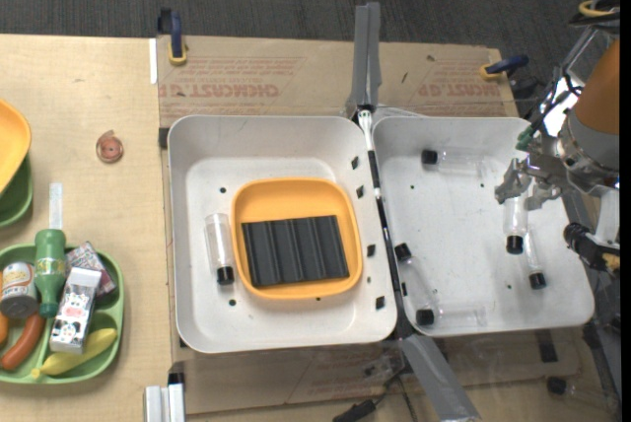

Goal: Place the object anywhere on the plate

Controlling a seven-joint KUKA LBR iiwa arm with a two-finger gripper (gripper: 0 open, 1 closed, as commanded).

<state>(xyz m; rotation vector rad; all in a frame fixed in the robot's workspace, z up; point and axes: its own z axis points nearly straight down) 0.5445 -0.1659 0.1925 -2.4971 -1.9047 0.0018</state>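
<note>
1. The wooden surface [108, 95] carries two white bins: left bin [192, 243], right bin [473, 213].
2. A cardboard sheet [296, 80] lies beneath them.
3. A green food tray [104, 351] and a small pink disc [110, 148] rest left.

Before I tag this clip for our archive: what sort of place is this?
Most likely a robotics lab test bench, not a kitchen. Two shallow white bins sit side by side on cardboard held by clamps, a grey arm reaches in, and toy food fills a green tray nearby.
</note>
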